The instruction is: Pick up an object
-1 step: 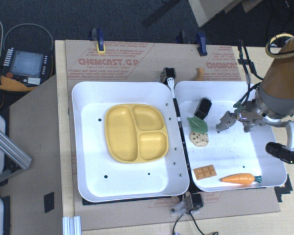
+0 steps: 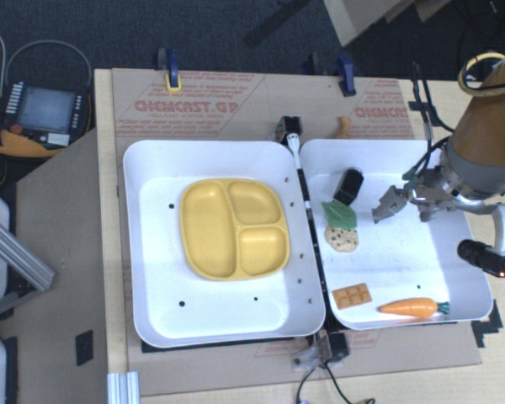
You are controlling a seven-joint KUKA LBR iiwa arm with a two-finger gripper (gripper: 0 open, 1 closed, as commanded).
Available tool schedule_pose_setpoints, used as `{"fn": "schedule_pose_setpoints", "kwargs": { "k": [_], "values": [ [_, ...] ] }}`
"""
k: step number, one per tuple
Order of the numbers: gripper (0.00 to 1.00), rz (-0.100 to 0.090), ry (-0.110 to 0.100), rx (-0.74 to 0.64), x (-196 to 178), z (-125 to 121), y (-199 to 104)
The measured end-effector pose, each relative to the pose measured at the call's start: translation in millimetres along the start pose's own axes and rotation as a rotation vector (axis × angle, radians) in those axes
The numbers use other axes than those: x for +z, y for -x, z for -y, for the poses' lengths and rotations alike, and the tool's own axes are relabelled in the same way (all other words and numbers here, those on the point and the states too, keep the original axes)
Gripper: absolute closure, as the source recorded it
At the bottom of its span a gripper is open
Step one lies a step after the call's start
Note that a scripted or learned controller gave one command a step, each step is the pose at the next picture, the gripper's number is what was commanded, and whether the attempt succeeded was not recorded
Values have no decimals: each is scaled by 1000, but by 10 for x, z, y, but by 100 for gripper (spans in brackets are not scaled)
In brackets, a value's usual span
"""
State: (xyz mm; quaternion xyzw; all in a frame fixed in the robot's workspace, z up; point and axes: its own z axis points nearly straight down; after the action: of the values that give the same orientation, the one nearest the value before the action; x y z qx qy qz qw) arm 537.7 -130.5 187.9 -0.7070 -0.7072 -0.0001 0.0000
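Carrot [image 2: 412, 308] lay nearest, lower right of frame, along right bin's [image 2: 454, 259] front edge; tan cracker [image 2: 351, 295] just left of it. Cookie [image 2: 342, 239] and green piece [image 2: 339, 215] sat touching near bin's left wall, black block [image 2: 348, 186] above them, tilted. Gripper [image 2: 404, 202] hovered at right-centre over bare bin floor, fingers spread apart, nothing between them, well apart from carrot. Left bin [image 2: 151, 251] held yellow divided tray [image 2: 234, 227].
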Motion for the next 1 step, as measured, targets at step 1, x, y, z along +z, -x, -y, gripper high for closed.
{"fn": "schedule_pose_setpoints", "kwargs": {
  "k": [1],
  "values": [
    [0,-2,-9,1,641,29,-2]
  ]
}}
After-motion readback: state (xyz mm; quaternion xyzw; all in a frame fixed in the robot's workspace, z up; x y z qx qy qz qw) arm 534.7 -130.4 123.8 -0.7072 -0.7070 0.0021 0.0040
